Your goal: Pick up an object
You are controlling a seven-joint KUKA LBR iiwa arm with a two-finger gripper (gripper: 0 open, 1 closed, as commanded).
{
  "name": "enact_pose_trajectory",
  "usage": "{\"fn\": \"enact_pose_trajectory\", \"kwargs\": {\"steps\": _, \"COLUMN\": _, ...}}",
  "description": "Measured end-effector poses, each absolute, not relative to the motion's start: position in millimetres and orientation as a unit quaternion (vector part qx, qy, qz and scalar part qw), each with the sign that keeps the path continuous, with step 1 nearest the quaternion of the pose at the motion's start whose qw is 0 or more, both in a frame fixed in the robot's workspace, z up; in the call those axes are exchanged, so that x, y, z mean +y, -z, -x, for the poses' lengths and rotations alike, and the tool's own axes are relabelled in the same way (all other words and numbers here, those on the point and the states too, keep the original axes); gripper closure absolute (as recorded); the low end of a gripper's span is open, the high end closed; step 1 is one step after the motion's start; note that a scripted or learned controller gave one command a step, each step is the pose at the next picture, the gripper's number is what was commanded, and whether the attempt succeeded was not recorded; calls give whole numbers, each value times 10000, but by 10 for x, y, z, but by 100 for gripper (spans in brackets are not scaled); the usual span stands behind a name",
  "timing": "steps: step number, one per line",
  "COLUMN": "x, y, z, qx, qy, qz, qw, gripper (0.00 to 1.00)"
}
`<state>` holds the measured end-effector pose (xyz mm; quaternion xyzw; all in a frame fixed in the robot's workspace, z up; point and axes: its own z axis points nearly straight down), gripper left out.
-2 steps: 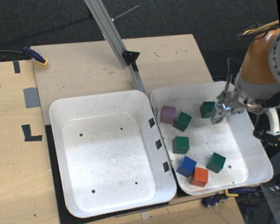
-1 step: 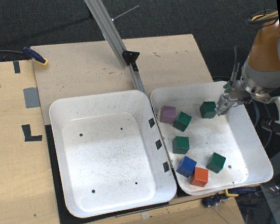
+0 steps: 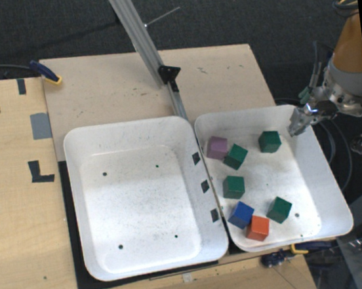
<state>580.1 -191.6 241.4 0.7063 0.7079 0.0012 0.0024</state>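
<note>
Blocks, 7 in the right bin (image 3: 324, 174), are crowded, so 2 could be caught together. Whether the gripper (image 3: 300, 120) is open cannot be told; the green block (image 3: 269, 141) lies nearest.

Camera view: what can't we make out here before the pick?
- End effector, at the right bin's far right rim: small and blurred, so finger state is unreadable.
- Grey arm with orange band: cut off by the camera view's right edge.
- Blue cube and orange cube: so close that contact can't be judged.
- Purple cube and the green cube beside it: same doubt.
</note>
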Motion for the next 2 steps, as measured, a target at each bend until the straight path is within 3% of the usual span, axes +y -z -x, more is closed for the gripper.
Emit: {"fn": "enact_pose_trajectory", "kwargs": {"steps": 2, "x": -798, "y": -2561, "z": -6085, "qx": 7098, "qy": -6, "qz": -7044, "qw": -9, "gripper": 100}}
